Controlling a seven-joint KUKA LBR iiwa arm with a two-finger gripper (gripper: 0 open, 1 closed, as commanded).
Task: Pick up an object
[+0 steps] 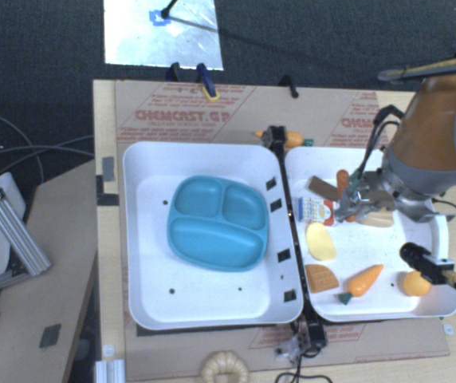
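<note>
The right bin (387,313) holds several toy foods. Among them are a small white carton (313,210), a yellow oval piece (320,242), a brown bread slice (321,277), a carrot (365,280) and an orange ball (414,284). A brown slab (321,187) and a red sausage (342,180) lie near its back. My gripper (354,205) hangs low in this bin, just right of the carton and beside a beige piece (377,219). Nothing visibly sits in it.
The left bin (144,238) carries a blue divided plate (218,222). A black part (421,262) sticks out over the right bin near the orange ball. An orange toy (292,140) lies behind the bins, and a pale ring (226,367) lies at the bench front.
</note>
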